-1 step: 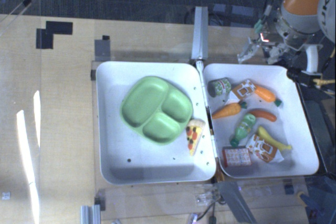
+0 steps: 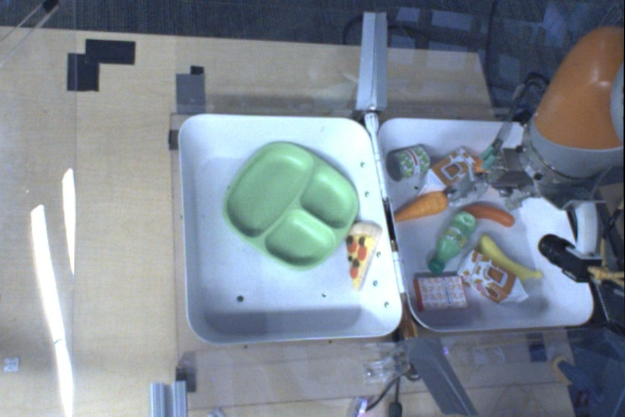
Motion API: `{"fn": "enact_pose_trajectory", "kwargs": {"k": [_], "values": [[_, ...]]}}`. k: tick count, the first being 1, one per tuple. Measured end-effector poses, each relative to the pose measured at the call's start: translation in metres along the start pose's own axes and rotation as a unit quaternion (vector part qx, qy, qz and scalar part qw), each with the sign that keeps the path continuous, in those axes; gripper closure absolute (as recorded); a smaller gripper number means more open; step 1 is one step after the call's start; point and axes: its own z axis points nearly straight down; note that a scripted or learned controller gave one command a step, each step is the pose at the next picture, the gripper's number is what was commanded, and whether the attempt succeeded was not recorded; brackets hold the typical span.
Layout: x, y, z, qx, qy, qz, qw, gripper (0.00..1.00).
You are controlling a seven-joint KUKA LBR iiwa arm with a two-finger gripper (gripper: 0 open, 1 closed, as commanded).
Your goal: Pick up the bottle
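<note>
One green bottle (image 2: pixel 454 240) tilted in right bin (image 2: pixel 576 308), beside carrot (image 2: pixel 422 206).

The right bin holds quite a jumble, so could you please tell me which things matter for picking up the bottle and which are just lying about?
Belongs to the job:
green bottle, lying in the right bin
gripper, over that bin's far side

Just lying about:
carrot
can
banana
red sausage
small cartons
pizza slice
green divided plate

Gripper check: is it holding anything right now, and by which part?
Cannot be told. The gripper sits above the right bin's far side; the green bottle lies apart from it.
</note>
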Motion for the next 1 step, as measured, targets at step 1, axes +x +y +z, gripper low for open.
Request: {"fn": "enact_pose_trajectory", "kwargs": {"k": [1], "values": [[0.0196,-0.0333,0.1031,-0.005,0.000,-0.005,1.0000,0.00]]}}
